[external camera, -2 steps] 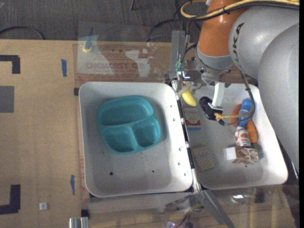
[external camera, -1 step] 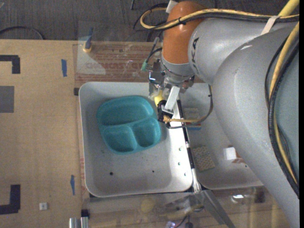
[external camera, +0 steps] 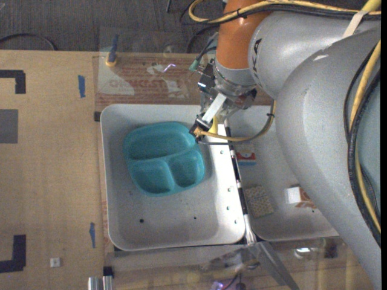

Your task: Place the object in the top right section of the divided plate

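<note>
Claw (external camera: 198, 128) sits at the teal divided plate's (external camera: 163, 157) upper right rim, in the left bin (external camera: 115, 180); I cannot tell its opening or whether it carries the object. Possibly something small and light is there, best pinched across its middle.

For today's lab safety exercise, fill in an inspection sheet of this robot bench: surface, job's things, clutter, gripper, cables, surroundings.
Surface: two white bins side by side, left bin and right bin, on a tan bench.
Job's things: teal divided plate lies in the left bin; all three sections look bare.
Clutter: small patterned pad and white tag in the right bin.
Gripper: gripper hangs at the plate's right rim; cannot tell what it carries.
Cables: yellow cable loops under the wrist.
Surroundings: blue tape strips on the bench.
</note>
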`<move>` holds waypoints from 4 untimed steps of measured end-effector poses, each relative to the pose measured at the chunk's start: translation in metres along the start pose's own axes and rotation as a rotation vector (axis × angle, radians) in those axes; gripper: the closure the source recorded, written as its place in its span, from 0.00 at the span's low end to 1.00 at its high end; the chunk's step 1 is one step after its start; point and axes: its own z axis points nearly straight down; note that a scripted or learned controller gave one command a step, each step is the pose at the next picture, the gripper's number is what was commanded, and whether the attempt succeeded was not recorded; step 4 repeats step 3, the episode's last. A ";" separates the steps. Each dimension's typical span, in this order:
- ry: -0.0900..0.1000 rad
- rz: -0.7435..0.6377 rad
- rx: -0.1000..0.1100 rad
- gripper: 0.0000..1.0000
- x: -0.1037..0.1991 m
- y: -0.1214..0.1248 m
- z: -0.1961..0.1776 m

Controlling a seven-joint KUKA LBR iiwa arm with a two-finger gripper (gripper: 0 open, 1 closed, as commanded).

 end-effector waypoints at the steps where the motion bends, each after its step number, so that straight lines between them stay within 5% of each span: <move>1: 0.000 -0.007 0.001 1.00 0.059 -0.033 0.017; 2: 0.001 0.054 0.001 1.00 0.107 -0.060 0.043; 3: 0.000 0.053 0.001 0.00 0.108 -0.061 0.043; 4: 0.000 0.053 0.001 0.00 0.108 -0.061 0.043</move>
